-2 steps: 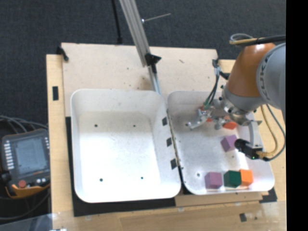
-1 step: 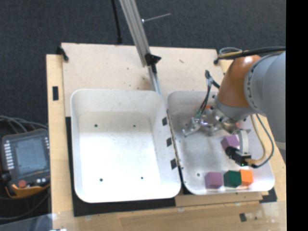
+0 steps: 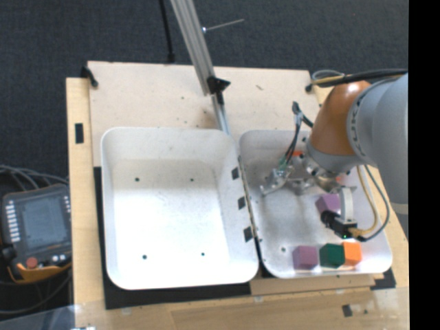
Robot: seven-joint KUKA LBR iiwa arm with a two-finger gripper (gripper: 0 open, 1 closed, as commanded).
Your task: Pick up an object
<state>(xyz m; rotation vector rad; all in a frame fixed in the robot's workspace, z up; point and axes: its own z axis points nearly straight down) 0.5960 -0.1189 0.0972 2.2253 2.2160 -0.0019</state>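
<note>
Wooden bench bearing two white bins

Arm comes in from the right w/ orange band up top, wrist bent down. Gripper sits low

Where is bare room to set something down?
The left bin floor is bare wall to wall. The right bin is crowded: purple, green and orange blocks line its near wall, the arm covers the rest.
</note>
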